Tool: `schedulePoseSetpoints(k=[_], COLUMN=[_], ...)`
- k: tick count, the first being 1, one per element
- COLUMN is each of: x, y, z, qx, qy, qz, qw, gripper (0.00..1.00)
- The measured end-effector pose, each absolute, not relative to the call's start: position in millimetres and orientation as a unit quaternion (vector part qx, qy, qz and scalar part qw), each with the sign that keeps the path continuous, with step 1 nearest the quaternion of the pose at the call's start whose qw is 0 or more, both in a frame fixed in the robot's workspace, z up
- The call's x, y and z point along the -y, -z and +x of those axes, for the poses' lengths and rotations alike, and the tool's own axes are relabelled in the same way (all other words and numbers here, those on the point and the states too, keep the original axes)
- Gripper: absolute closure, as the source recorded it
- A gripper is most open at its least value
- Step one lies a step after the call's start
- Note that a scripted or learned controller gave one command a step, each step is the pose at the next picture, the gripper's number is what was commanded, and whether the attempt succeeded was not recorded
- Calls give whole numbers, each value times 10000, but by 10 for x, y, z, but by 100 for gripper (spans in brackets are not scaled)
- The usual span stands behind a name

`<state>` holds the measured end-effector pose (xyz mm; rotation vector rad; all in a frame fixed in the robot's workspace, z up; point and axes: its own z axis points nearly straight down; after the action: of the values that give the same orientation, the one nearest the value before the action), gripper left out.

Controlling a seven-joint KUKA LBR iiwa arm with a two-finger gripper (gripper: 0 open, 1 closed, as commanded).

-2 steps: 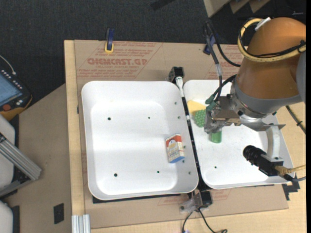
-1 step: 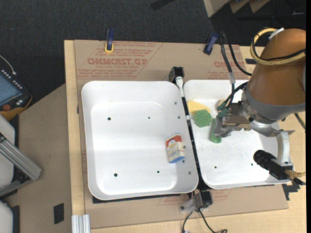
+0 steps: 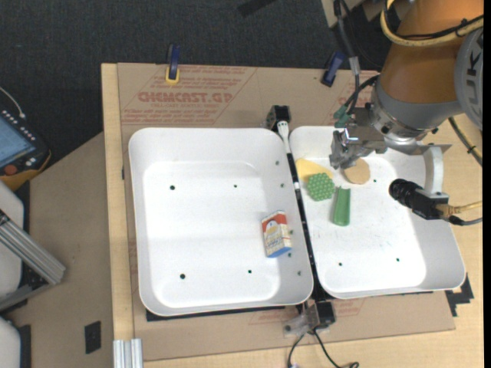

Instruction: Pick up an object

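My gripper [image 3: 346, 152] hangs over the far part of the right bin [image 3: 399, 271]. Directly beside and partly under it lies a tan round piece [image 3: 358, 175]; the view does not show whether they touch. A yellow wedge [image 3: 308, 166] lies to the gripper's left near the bin's dividing wall. In front of the wedge sits a green bumpy round object [image 3: 320, 186], and next to that a green oblong block [image 3: 341, 206]. In the left bin [image 3: 192, 205], a small red, white and blue box [image 3: 276, 235] rests near the right wall.
A black cylindrical part on a white bracket [image 3: 415, 197] sticks out from the arm over the right bin's right side. Cables run across the arm's orange band [image 3: 430, 21]. Blue clamps [image 3: 173, 62] hold the cardboard base at the far edge.
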<state>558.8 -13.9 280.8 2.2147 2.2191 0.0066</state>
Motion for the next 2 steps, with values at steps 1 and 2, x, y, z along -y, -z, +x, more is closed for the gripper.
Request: schedulePoseSetpoints(k=[1, 2], x=[-714, -53], y=[-3012, -3541], z=[5824, 5290], qx=[-7104, -7049], qy=[-33, -16], qz=[7038, 7093], qw=[12, 26], gripper=[100, 100])
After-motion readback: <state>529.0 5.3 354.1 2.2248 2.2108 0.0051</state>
